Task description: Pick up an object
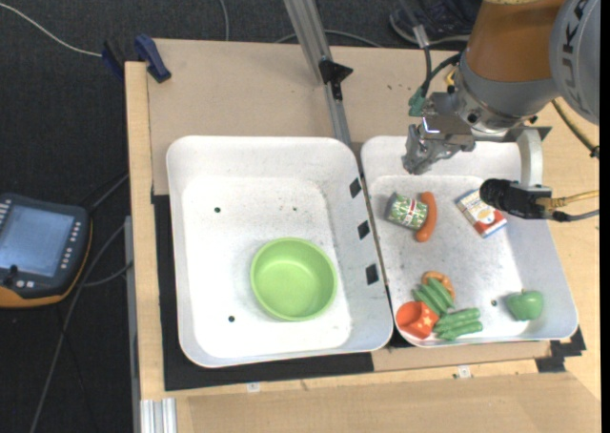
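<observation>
Jaws hanging low over the far rim of the right bin (pixel 543 259), pointed down, nothing visible between them; cannot tell how wide apart, since the wrist hides the gap from above. Nearest candidate just below and toward the camera: a small green can (pixel 408 211) lying on its side on the bin floor, touching an orange sausage-shaped toy (pixel 428 216) on its right. Probably light and rigid, but round and smooth, so likely to roll or squirt out if pinched off-centre. Best taken across the curved body at mid-length, closing square to its axis, with room left for the toy crowding one side. Further right, a small carton (pixel 479 212), flat-sided and light, likely an easier hold across its narrow faces, though possibly crushable. Near the front edge, a cluster: green pods (pixel 457 323), a red-orange piece (pixel 416 319) and a round green item (pixel 524 304), all seemingly hard plastic play food, slick and awkwardly shaped. Over in the left bin (pixel 191 174), a green bowl (pixel 293 278), upright, well apart from everything else; graspable only by its thin rim.
</observation>
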